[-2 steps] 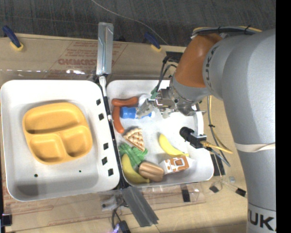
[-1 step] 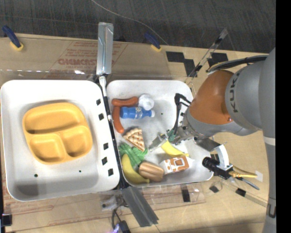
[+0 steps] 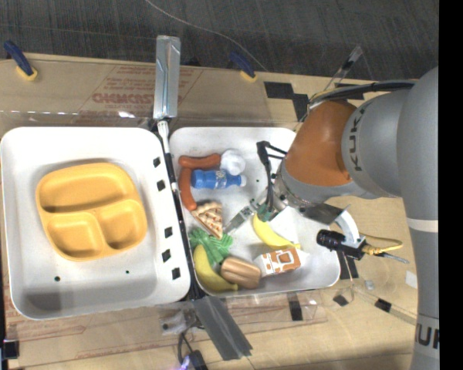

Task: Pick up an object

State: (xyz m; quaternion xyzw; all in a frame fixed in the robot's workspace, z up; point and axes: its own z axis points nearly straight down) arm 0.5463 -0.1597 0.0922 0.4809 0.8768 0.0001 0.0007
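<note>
On the table sit 2 shallow white bins side by side; the left bin [image 3: 15, 153] carries a yellow tray [image 3: 89, 206] with 3 compartments, lying near the middle of that bin, a little toward its left wall and apart from every wall. The right bin [image 3: 216, 139] holds all the small things, crowded along its left wall and near edge; a red sausage [image 3: 191, 177] curves down beside the left wall toward the far left corner, and a blue bottle [image 3: 213, 179] lies on its side just beside it, its pale cap [image 3: 233, 162] pointing to the far edge. Below these, about halfway along the left wall, lies a tan ridged snack [image 3: 210, 219]; a green leafy piece [image 3: 212, 245] touches its near side. In the near left corner a banana [image 3: 204, 274] curves along the wall, with a brown bread roll [image 3: 240, 271] resting against it; an orange carton [image 3: 281, 261] lies just beside the roll at the near edge. A 2nd banana [image 3: 272, 234] lies near the bin's middle, just beyond the carton; the pincer [image 3: 266, 205] hangs low over the far tip of this banana (very close, though contact cannot be judged); whether it is open or closed cannot be told, and nothing is seen held in it. The grey arm [image 3: 390, 141], with its orange band [image 3: 318, 146], covers the right side of the right bin.
</note>
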